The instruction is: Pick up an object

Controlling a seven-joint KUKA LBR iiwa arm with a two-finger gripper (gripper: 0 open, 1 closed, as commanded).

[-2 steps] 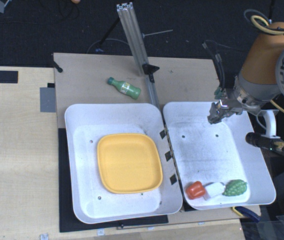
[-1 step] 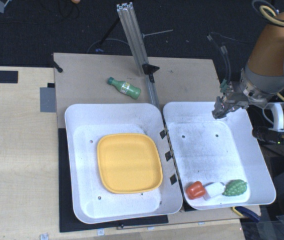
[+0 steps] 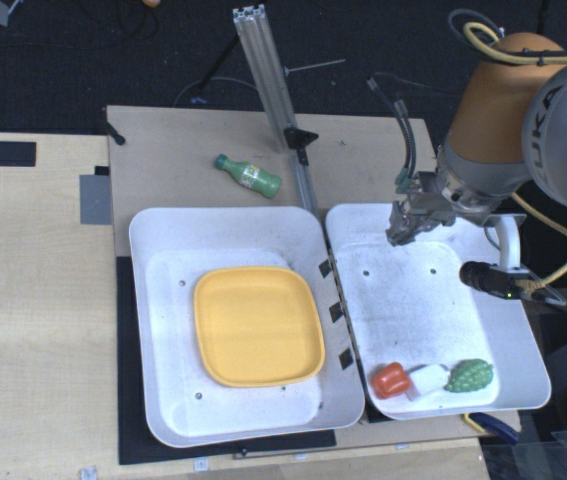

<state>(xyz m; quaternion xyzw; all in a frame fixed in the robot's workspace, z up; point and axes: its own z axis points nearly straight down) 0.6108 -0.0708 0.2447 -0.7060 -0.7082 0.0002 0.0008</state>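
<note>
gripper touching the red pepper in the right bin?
Apart. The camera view shows the gripper over the far end of the right bin, with bare bin floor between it and the red pepper at the near edge.

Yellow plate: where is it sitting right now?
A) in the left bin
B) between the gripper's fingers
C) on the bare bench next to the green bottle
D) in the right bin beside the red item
A: the yellow plate lies flat on the floor of the left bin, while the red item sits in the right bin and the green bottle lies on the bench behind.
</note>
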